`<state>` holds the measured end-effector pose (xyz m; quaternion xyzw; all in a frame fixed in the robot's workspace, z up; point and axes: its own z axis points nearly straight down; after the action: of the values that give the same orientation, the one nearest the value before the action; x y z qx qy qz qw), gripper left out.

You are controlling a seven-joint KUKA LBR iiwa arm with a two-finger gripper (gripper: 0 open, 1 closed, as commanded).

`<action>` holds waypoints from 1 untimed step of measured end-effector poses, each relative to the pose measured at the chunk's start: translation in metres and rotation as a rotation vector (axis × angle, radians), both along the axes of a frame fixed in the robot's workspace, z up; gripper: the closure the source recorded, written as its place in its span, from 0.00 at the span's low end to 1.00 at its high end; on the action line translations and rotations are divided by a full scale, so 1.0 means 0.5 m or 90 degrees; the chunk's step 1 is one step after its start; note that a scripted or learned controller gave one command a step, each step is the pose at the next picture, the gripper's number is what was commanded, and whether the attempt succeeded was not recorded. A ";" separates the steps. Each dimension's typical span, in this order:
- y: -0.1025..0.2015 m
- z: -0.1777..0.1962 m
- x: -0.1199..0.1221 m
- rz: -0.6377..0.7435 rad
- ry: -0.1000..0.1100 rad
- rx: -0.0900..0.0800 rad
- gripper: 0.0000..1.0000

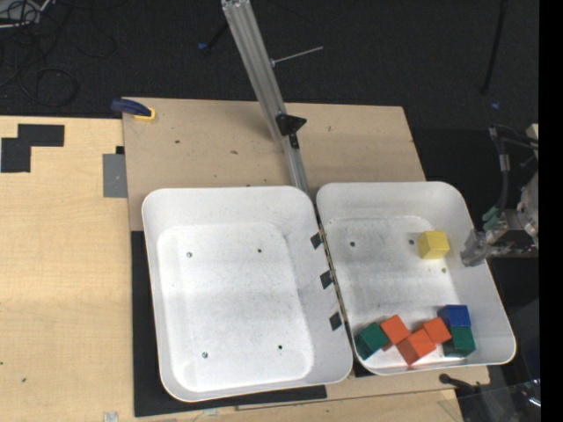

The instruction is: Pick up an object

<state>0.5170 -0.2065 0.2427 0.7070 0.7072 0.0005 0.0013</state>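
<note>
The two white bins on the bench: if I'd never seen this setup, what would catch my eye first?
Probably the splash of colour in the right bin: a lone yellow block near its right wall, and a huddle of orange, green and blue blocks in its near corner. The left bin beside it is plain white. Next you would notice the metal rail slanting up from between the bins, and the gripper at the right bin's outer edge.
</note>
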 end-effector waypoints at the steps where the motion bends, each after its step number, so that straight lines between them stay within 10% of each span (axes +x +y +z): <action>1: -0.002 0.039 0.000 0.000 0.001 0.001 1.00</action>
<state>0.5172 -0.2073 0.2620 0.7071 0.7071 0.0001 0.0001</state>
